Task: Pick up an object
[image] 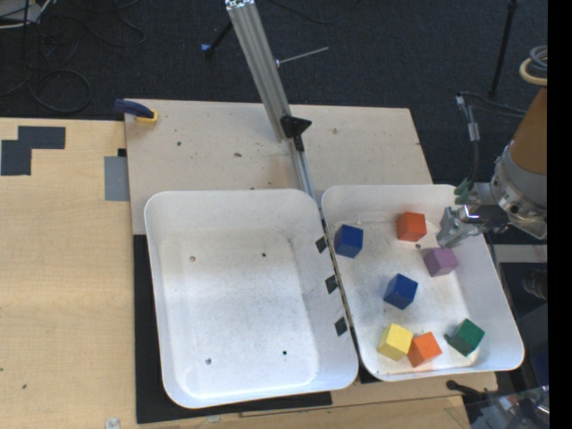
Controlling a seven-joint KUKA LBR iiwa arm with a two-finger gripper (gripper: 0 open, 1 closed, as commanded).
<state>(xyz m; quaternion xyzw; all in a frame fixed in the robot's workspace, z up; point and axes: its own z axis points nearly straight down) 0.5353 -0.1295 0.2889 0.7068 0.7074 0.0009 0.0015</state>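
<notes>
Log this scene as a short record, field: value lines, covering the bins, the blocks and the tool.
bins: left bin and right bin, side by side
blocks, all in right bin: orange cube, purple cube, two blue cubes, yellow cube, second orange cube, green cube
tool: tool at the right bin's far right side, just above the purple cube
held: nothing seen between its fingers

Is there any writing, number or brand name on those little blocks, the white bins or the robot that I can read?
None can be read.
The cubes, such as the orange cube, have plain faces.
The pole's top bears a black-and-white checker pattern, not letters.
</notes>
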